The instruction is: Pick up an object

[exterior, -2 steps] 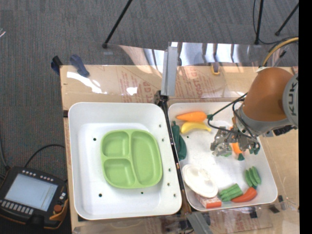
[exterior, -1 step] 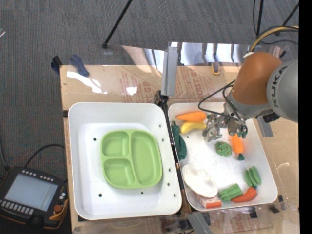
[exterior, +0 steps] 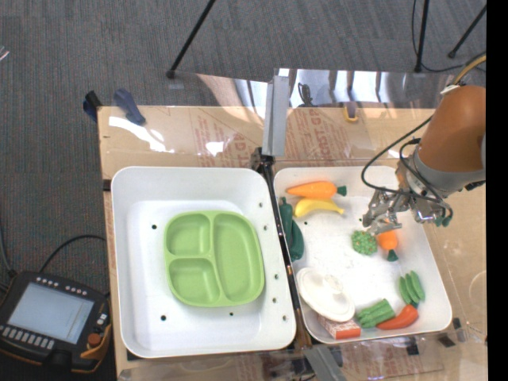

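My gripper point(exterior: 383, 221) hangs over the right bin point(exterior: 439, 280), in its upper right part, fingers pointing down. Directly below and beside it lie a small orange carrot piece point(exterior: 388, 241) and a green broccoli point(exterior: 364, 243). The fingertips are close to the carrot piece, but I cannot make out whether they touch it. Farther left in the same bin lie a long orange carrot point(exterior: 313, 189) and a yellow banana point(exterior: 317, 208). The arm's orange band point(exterior: 452, 129) rises at the right.
The left bin point(exterior: 135, 213) holds a green divided plate point(exterior: 214, 258). The right bin also holds a dark green cucumber point(exterior: 290, 230) at its left wall, a white dish point(exterior: 324, 294), green beans point(exterior: 411, 286), a red pepper point(exterior: 399, 317) and more green pods point(exterior: 373, 313).
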You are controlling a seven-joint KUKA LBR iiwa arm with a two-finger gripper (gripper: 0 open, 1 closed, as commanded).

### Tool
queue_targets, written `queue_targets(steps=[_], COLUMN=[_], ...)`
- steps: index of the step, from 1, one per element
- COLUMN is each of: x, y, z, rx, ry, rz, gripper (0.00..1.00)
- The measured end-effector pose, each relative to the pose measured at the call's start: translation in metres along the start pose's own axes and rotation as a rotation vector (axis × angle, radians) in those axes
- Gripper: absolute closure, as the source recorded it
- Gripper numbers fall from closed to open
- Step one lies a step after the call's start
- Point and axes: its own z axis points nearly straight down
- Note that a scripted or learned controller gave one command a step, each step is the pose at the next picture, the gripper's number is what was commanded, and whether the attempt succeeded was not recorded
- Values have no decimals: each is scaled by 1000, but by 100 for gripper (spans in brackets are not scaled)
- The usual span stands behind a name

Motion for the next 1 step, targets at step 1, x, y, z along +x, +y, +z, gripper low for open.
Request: queue_targets(steps=[1], x=[0], y=[0], z=[1], rx=[-1], ry=[2], rz=[0], gripper=[0])
